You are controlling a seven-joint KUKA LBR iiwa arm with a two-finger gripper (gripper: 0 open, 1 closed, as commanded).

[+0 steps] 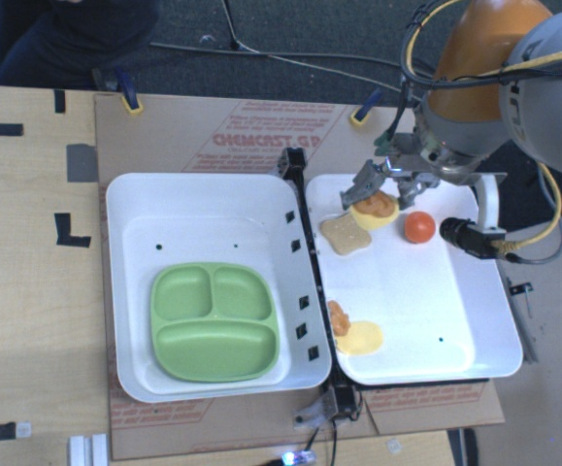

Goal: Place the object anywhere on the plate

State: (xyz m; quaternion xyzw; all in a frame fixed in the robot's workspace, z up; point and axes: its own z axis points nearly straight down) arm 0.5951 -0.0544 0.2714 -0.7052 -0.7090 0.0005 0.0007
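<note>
At the far end of the right bin (475, 352), the gripper (385, 184) sits directly over a small orange-and-yellow food item (376, 207) that lies on the bin floor, touching or just beside a tan bread slice (346, 233) and near a red tomato (418, 227). One dark finger reaches down at the item's left edge and the other stands toward the tomato, so the jaws read as spread apart, straddling the item rather than clenched on it. Nothing is visibly lifted.

The green plate (214, 321) — a three-compartment tray — rests in the left bin (130, 260), well apart from the gripper and across the divider wall between the bins. A second orange-and-yellow piece (353, 332) lies at the near left of the right bin.

Failure risks from this position:
- Closing on two things at once. The bread slice lies against the target, so a finger may catch its edge and drag or lift it.
- A weak grip. The item looks rounded and soft; the fingers may slide off its top or squeeze it out sideways.
- Loss in transit. The carry must clear the raised bin walls, and a shallow grasp could drop the item there.

Orientation: the item appears slightly elongated, long axis roughly left-right in the view, but it is too small and too covered to tell a pointing end.
</note>
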